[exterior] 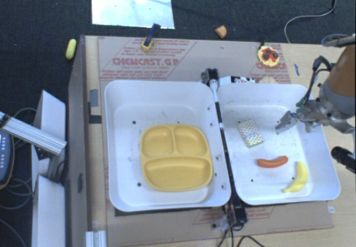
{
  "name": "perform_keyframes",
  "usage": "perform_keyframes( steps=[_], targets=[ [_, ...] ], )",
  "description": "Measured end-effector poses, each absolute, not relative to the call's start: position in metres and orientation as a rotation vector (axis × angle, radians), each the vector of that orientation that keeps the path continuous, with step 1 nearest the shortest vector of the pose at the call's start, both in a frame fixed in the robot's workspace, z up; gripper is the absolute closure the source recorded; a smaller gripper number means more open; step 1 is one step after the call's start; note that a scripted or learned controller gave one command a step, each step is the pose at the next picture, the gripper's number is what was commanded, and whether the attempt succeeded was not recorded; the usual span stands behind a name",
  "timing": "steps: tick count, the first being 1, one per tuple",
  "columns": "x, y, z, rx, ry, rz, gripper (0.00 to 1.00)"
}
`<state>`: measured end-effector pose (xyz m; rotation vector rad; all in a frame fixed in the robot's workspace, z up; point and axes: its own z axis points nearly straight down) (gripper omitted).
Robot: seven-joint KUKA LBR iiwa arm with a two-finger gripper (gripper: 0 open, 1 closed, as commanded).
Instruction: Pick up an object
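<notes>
In the right bin [261, 95] lie three things: a small patterned card-like block [250, 133] near the middle, an orange-red hot dog [272, 162] below it, and a yellow banana [297, 178] at the lower right. My gripper [288, 122] hangs over the right part of that bin, to the right of the patterned block and above the hot dog, touching none of them. The arm comes in from the right edge.
The left bin [119, 107] holds a yellow divided plate [176, 157]. On the cardboard behind the bins sit a small pizza-like toy [269, 55] and a yellow-blue piece [148, 39]. A metal divider clip [212, 77] joins the bins.
</notes>
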<state>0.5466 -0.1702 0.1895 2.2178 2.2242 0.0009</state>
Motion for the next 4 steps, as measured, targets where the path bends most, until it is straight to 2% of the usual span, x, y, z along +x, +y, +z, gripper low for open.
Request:
perform_keyframes(
  steps=[1,2,3,4],
  targets=[
    [0.545,-0.122,0.147,2.217,2.227,0.001,0.00],
    [0.568,-0.092,0.085,2.219,2.226,0.000,0.00],
    [0.569,-0.093,0.096,2.216,2.225,0.002,1.00],
    [0.580,-0.037,0.214,2.215,2.225,0.005,1.00]
  ],
)
